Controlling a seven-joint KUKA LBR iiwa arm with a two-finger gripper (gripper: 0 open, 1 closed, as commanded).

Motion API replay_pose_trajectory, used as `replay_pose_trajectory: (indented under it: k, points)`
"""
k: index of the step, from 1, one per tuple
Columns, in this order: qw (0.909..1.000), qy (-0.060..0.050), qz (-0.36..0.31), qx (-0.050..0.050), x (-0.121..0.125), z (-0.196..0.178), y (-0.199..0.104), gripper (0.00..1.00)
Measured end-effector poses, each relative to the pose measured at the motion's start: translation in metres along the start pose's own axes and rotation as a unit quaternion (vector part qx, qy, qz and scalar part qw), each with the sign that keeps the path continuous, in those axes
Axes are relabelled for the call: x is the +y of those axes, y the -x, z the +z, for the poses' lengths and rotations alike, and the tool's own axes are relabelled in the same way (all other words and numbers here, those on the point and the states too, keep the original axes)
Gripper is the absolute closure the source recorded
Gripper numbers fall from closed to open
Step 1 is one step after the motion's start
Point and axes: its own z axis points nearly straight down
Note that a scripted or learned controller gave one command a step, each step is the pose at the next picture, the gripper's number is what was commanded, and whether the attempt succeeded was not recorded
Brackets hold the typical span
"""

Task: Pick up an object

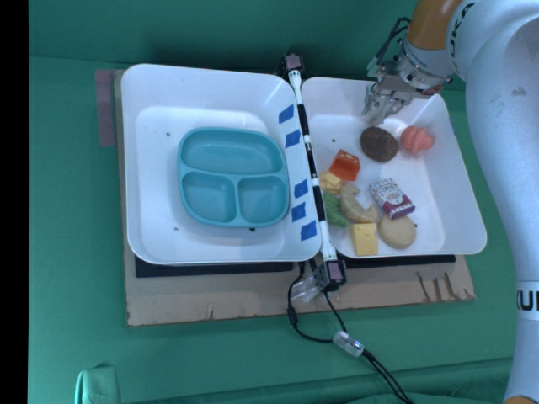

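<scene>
The gripper (pixel 378 113) is hovering slightly open, holding nothing, just above the brown patty (pixel 379 144) in the right bin (pixel 461 217).

Green-covered surface (pixel 210 356) carries a brown cardboard sheet (pixel 210 297); two white bins (pixel 147 87) sit side by side on it. A black cable (pixel 362 356) trails across the cloth in front.

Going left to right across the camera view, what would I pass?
Teal divided plate → blue tape squares → orange block → brown round patty → pink piece → grey robot arm.
</scene>
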Motion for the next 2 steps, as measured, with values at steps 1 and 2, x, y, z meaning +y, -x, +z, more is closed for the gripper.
replay_pose_trajectory:
  k: [1,2]
  points:
    - [1.0,0.0,0.001,-0.001,-0.0002,-0.0004,-0.0119,0.0]
    - [1.0,-0.001,-0.001,0.003,0.0001,-0.0003,-0.0102,0.0]
